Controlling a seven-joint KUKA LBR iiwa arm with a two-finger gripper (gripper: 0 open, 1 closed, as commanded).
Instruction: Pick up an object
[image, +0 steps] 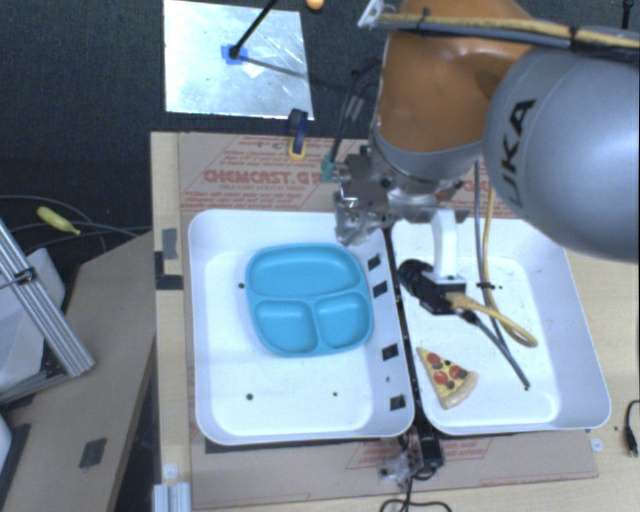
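A blue divided plate (305, 300) lies in the middle of the left bin (225, 400). A toy pizza slice (446, 376) rests near the front of the right bin (560, 330). My gripper (349, 228) hangs over the back of the bench, above the ridge between the two bins and just behind the plate's far right corner. It is seen from above and partly hidden by the wrist. Nothing shows in its grasp.
The grey and orange arm (480, 90) covers the back of the right bin. A cardboard sheet (250, 175) lies under both bins. A shiny plate (235, 60) sits behind the bench. A metal frame (40, 310) stands at the left.
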